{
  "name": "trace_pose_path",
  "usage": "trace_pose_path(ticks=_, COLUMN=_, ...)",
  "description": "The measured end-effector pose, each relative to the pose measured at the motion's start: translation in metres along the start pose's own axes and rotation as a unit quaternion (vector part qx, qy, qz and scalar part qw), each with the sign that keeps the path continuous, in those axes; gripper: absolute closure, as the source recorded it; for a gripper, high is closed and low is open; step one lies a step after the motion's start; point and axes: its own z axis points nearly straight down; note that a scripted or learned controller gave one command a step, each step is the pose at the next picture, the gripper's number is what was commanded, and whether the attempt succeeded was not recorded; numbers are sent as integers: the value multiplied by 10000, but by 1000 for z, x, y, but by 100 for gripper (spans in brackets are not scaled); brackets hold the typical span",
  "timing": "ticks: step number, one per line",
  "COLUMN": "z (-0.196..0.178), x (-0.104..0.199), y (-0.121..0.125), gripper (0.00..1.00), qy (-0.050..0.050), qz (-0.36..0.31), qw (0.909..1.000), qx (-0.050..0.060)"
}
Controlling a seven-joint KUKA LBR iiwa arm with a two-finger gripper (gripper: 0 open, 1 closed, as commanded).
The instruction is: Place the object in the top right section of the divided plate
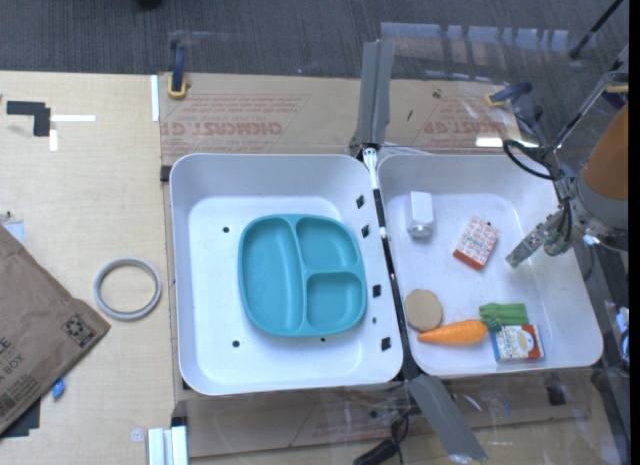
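Note:
A teal divided plate [300,275] lies in the left bin [200,213], with one long section on its left and two smaller ones on its right; all three hold nothing. In the right bin [560,343] lie a white and grey block [421,213], a red-orange packet [476,243], a round tan cookie [423,309], an orange toy carrot [453,333], a green piece [503,312] and a small colourful box [517,342]. My gripper [532,244] hangs over the right side of the right bin, just right of the packet and apart from it.
A tape ring [127,287] and a brown cardboard box [35,328] lie on the wooden bench to the left of the bins. Cables and the arm's orange band [610,158] stand along the right bin's right wall.

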Motion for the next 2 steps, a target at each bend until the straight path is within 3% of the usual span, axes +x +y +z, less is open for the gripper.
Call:
trace_pose_path(ticks=1, z=-16, x=-5, y=7, gripper=100, qy=-3, qz=-42, qw=10000, qx=-6)
trace_pose_path(ticks=2, z=-13, x=-5, y=8, gripper=100, qy=6, qz=-492, qw=9988, qx=4)
